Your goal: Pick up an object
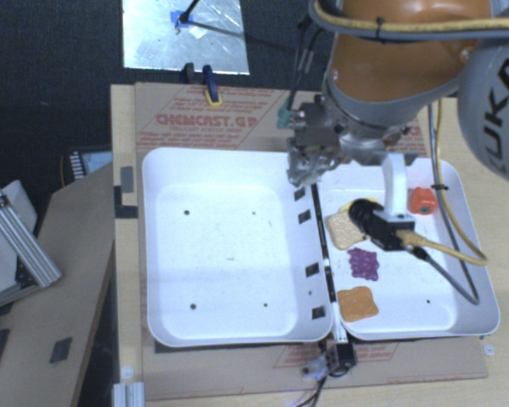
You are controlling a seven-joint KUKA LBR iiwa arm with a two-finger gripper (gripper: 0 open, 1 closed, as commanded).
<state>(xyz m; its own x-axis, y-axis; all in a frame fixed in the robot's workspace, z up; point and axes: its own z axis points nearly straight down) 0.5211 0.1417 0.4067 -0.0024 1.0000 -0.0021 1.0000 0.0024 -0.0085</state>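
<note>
My gripper hangs low over the back end of the divider between the two bins. The right bin holds a tan toast slice near the divider. In front of the toast lie a purple grape bunch and, nearer still, an orange flat piece. An orange-red object sits at the back right, partly behind the wrist bracket. None of these touches the gripper; the toast is the closest, a short way to its front right.
The left bin lies left of the divider. Both bins rest on a cardboard sheet. A silver sheet lies beyond the bench, and an aluminium rail stands at the left.
</note>
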